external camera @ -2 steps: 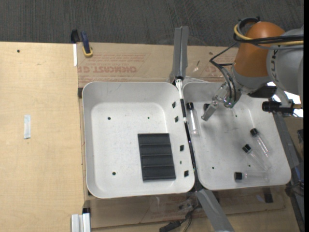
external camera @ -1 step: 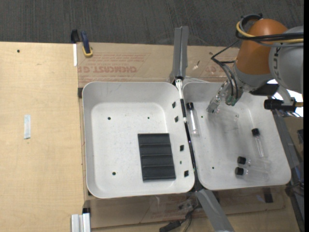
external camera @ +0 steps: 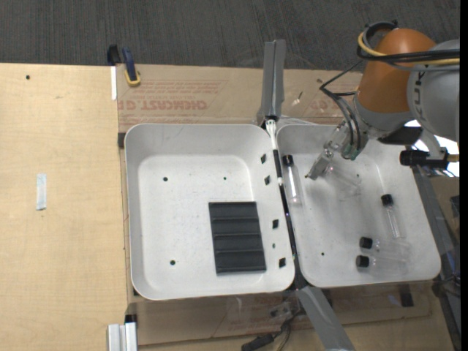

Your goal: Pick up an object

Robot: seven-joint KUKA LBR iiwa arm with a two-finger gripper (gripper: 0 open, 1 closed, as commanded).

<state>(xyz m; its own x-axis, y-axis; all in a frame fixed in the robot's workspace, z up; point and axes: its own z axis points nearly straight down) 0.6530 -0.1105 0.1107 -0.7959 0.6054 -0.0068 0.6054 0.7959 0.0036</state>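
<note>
My gripper [external camera: 322,167] hangs over the upper middle of the right bin [external camera: 417,269], pointing down and to the left, with the orange band of the arm above it. A clear vial with a black cap [external camera: 291,183] lies along the bin's left wall, just left of the gripper. Another capped vial [external camera: 391,216] lies to the right. Two more black-capped vials [external camera: 363,253] rest near the front right corner. A faint clear shape [external camera: 348,179] lies just right of the gripper tip; I cannot tell what it is.
The left bin [external camera: 146,196] holds a black ribbed block [external camera: 236,236] near its front right. A raised divider [external camera: 281,196] runs between the bins. A blue and yellow clamp [external camera: 126,66] sits at the back left on the wooden bench.
</note>
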